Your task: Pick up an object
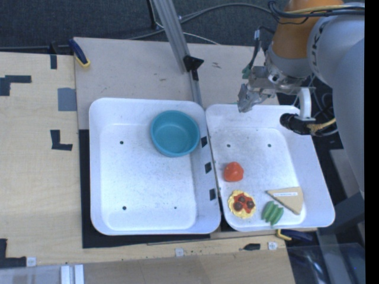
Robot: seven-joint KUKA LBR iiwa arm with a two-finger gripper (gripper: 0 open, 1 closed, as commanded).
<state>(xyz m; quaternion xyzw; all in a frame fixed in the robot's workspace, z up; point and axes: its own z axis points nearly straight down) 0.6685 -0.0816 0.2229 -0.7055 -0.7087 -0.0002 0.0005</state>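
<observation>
We can't tell the gripper [246,103] state as it hangs over the right bin [311,158] far rim, nothing visibly held; we'd judge the tomato [233,171] mid-bin as light, rigid, smooth, likely slippery, best pinched across its middle.

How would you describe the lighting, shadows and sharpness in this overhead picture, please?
In the camera view, lighting is even and soft; the white bins look bright with no hard glare. The blue bowl casts only a faint shadow. The small food items, like the red tomato, are slightly soft, and the pincer is blurred enough to hide detail.
</observation>
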